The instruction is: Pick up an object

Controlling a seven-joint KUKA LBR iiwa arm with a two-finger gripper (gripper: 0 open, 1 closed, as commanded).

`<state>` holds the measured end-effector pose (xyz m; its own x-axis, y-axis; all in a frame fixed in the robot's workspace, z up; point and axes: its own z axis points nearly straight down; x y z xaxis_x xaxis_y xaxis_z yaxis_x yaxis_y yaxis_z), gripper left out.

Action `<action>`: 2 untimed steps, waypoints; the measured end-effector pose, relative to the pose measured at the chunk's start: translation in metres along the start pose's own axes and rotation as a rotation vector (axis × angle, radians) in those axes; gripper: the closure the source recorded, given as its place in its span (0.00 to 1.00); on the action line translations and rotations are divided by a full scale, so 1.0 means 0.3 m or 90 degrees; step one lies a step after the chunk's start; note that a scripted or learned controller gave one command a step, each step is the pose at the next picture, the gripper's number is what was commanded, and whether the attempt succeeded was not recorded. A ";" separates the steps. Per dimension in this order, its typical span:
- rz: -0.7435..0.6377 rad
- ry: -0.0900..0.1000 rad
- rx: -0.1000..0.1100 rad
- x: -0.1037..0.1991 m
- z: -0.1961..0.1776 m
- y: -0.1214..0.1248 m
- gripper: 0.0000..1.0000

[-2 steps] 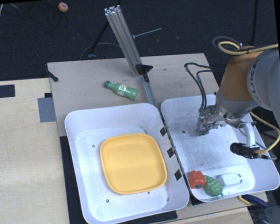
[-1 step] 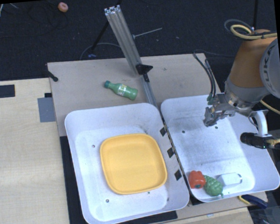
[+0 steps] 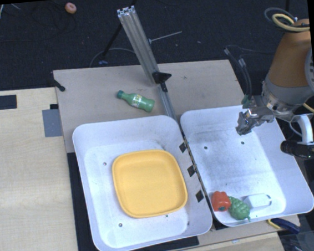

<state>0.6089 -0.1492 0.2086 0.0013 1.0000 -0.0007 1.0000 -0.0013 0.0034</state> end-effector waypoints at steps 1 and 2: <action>0.000 0.000 0.001 -0.002 -0.101 0.001 1.00; -0.003 0.001 0.003 0.179 -0.064 0.013 1.00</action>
